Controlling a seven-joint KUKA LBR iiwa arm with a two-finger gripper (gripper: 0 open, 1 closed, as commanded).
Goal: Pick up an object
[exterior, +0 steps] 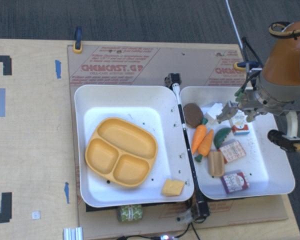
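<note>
The tool (pixel 235 113) is seen above the right bin (pixel 280 181), near its upper edge; whether it is open cannot be told. Two carrots (pixel 202 140) are found lower left of it, apart.

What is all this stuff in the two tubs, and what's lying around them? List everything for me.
bins: 2, white, side by side on the bench
plate: 1, yellow, three sections, left bin
cracker: 1, yellow, left bin's near right corner
carrots: 2, orange, right bin's left side
cookie: 1, brown, above the carrots
green piece: 1, right of the carrots
packets: 3, red-and-white, right bin
tan block: 1, below the carrots
can: 1, green, bench front
arm: 1, orange and grey, right
claw: 1, grey, over right bin
</note>
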